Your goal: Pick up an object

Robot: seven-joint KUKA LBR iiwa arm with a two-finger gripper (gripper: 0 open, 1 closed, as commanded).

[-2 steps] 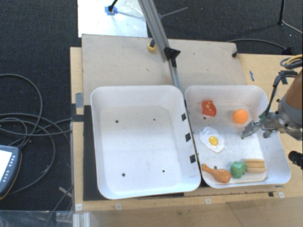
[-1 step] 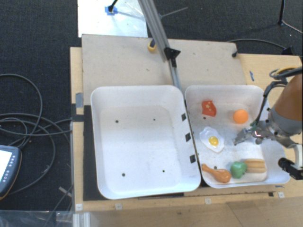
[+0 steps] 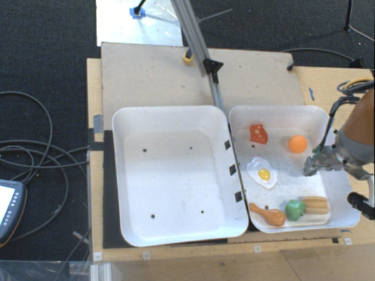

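The right bin [image 3: 275, 115] holds several toy foods. A red piece [image 3: 258, 134] lies at the back, an orange ball [image 3: 297, 144] to its right. A fried egg [image 3: 263, 174] lies in the middle. Along the front edge lie a chicken drumstick [image 3: 268, 213], a green pepper [image 3: 295, 208] and a hot dog bun [image 3: 315, 204]. My gripper [image 3: 311, 168] hangs low over the right side of this bin, just below and right of the orange ball, above the bun. Nothing shows between its fingers.
The left bin [image 3: 171, 174] sits beside the right one, joined by black clips [image 3: 232, 168]. A grey pole [image 3: 193, 31] slants in from the top. Cables [image 3: 35, 151] and a tablet [image 3: 9, 206] lie off the bench at left.
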